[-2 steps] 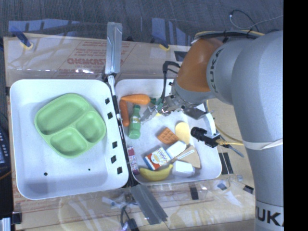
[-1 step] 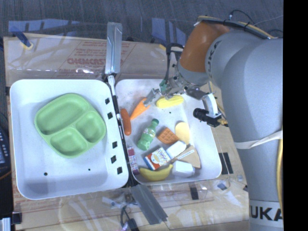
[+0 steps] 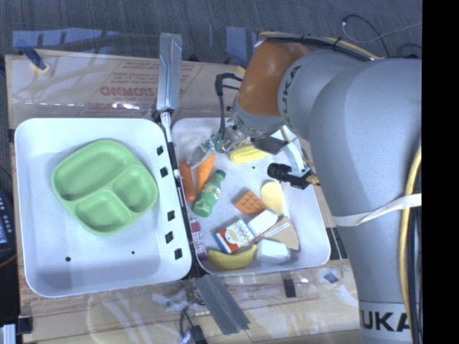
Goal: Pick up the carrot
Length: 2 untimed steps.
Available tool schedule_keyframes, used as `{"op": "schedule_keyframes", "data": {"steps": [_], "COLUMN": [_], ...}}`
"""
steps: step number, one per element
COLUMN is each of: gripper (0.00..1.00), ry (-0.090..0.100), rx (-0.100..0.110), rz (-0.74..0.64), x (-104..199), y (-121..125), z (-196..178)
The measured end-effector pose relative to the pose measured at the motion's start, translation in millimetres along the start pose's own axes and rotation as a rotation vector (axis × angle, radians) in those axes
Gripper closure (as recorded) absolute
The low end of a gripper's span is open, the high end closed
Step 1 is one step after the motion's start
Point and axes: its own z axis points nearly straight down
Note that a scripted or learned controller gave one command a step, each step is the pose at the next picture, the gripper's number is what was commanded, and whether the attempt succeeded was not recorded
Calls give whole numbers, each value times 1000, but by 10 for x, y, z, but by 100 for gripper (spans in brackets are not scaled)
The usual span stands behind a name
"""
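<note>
1. Right bin (image 3: 315, 213) is crowded: carrot (image 3: 206, 169), a second orange stick (image 3: 187, 181) by the divider, green bottle (image 3: 209, 193), waffle (image 3: 248, 202), banana (image 3: 231, 259), carton (image 3: 235, 236), yellow pieces. Little free floor.
2. Left bin (image 3: 43, 264) has open room around the green plate (image 3: 105, 185).
3. Gripper (image 3: 224, 140) sits low at the right bin's far left corner, near the rim. Fingers: can't tell how wide; blurred against clutter.
4. Carrot lies just below the fingers, tilted, touching the bottle's cap end; whether the fingers touch it is unclear.
5. Arm comes from the right, orange band (image 3: 267, 77) above the wrist, bulk covering the bin's right edge.
</note>
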Motion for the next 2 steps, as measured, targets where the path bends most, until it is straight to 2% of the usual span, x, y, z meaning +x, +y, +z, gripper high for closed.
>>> {"op": "schedule_keyframes", "data": {"steps": [1,2], "gripper": [100,100], "ry": [0,0], "rx": [1,2], "rz": [-4,421], "x": [1,324], "y": [5,7], "z": [-102,-990]}}
